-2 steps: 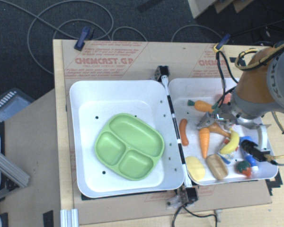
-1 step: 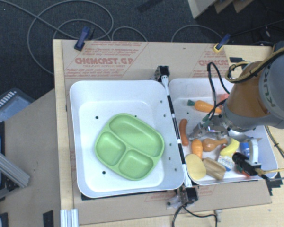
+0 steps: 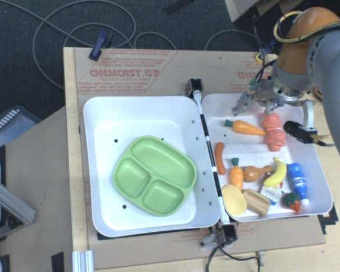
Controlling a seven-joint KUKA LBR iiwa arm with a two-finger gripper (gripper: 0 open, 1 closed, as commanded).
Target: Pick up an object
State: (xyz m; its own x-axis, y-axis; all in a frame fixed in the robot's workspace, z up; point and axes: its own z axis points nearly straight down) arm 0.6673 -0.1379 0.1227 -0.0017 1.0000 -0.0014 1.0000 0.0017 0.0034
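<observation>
Grey gripper (image 3: 259,102) hovers beside the pink toy (image 3: 273,131).

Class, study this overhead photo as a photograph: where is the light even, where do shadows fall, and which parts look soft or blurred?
In the camera view, light is soft and even, the left bin bright white without harsh glare; the green divided plate casts only a faint shadow; the toy carrot is fairly crisp, while the gripper and the arm's orange band look softer.
</observation>
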